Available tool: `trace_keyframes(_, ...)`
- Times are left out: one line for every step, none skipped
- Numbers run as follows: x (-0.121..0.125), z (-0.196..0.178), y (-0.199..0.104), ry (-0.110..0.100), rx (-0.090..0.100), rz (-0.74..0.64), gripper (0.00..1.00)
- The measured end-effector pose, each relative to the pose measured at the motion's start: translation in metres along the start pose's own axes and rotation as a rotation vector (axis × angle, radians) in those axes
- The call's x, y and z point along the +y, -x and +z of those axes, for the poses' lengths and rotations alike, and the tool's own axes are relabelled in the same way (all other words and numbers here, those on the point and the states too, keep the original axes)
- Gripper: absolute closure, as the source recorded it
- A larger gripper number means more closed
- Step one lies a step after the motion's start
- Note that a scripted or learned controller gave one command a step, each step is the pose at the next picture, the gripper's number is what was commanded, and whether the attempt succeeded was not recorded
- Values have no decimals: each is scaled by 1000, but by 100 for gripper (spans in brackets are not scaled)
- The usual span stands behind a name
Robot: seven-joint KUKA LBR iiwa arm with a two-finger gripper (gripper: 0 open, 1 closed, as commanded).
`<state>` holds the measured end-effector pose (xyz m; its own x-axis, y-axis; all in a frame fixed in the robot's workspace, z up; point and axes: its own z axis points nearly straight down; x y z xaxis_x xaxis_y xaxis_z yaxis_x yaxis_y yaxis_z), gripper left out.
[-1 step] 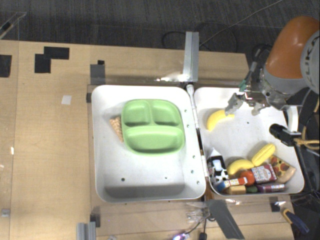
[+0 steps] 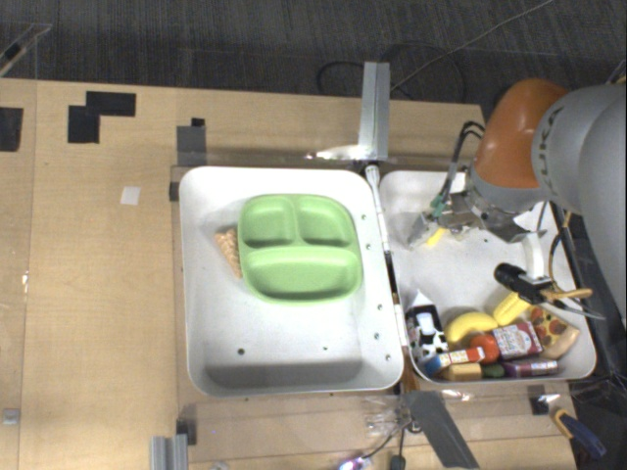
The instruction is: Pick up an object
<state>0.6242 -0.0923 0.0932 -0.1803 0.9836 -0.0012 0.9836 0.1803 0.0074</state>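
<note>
Banana [image 2: 468, 325] lying crosswise in right bin [image 2: 460, 262], ends curving down

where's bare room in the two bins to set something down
Left bin: bare floor in front of the green tray and a strip along its left wall. Right bin: bare middle, between the end effector and the toy pile. That pile crowds the front right corner.

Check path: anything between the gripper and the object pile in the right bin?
Nothing visible. The gripper sits over the right bin's bare far end; the pile, banana included, lies at the near end with open floor between.
</note>
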Motion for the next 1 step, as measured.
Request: trace_keyframes(1, -11, 0, 1, 2, 3, 100)
